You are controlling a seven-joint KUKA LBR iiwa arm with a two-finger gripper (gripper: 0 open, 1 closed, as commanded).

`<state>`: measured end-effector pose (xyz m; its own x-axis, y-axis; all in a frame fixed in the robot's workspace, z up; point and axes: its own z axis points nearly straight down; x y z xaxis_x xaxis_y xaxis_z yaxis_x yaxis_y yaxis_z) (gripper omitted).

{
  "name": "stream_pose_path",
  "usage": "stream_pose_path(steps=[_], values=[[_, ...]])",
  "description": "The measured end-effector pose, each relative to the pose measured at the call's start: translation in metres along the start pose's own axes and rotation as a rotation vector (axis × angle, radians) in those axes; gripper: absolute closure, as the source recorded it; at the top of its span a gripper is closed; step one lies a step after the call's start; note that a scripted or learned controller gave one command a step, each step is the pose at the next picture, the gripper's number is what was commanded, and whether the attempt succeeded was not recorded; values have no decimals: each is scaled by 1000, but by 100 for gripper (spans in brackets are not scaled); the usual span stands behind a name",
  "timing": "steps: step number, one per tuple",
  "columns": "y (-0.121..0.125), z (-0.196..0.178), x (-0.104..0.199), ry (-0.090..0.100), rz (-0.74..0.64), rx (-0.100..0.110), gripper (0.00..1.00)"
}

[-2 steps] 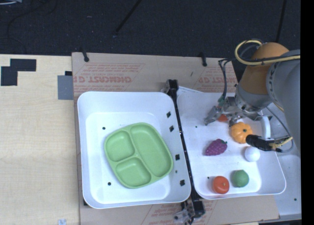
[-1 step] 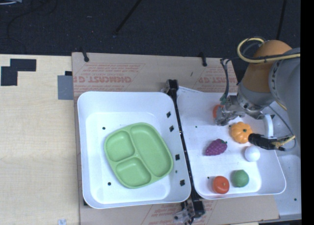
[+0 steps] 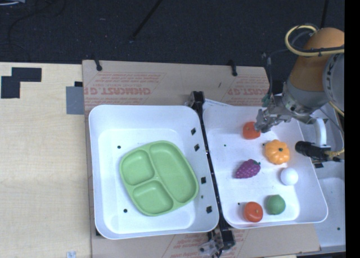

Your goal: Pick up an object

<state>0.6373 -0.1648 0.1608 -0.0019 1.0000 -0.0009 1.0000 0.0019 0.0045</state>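
Overhead slant view of a pick-up trial. The likely target, a small red-orange tomato-like fruit (image 3: 251,131), lies in the right bin (image 3: 315,206) at its far side, directly under the claw (image 3: 263,123). The claw sits low over this fruit, its tip at the fruit's upper right edge, a posture that suggests a grasp being attempted; whether its fingers are spread or pressed together cannot be told, and no object is seen lifted.

Positions are given from that fruit. Just right and slightly nearer the viewer lies an orange pumpkin (image 3: 277,152); nearer still, a purple grape bunch (image 3: 247,168); right of the grapes, a white ball (image 3: 289,176); along the near wall, a second red-orange fruit (image 3: 253,211) and a green round fruit (image 3: 275,204), almost touching. The loose spacing appears to leave room for the claw around each item.

Far left, the left bin (image 3: 107,122) holds a green three-compartment plate (image 3: 158,177), lying flat.

Count: two bins, six toy objects, one plate, all on the desk (image 3: 39,155).
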Motion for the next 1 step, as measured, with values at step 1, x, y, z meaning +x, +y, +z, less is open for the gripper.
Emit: stream_pose_path(steps=[1], values=[[1,-54,-1,0,0,1,100]])
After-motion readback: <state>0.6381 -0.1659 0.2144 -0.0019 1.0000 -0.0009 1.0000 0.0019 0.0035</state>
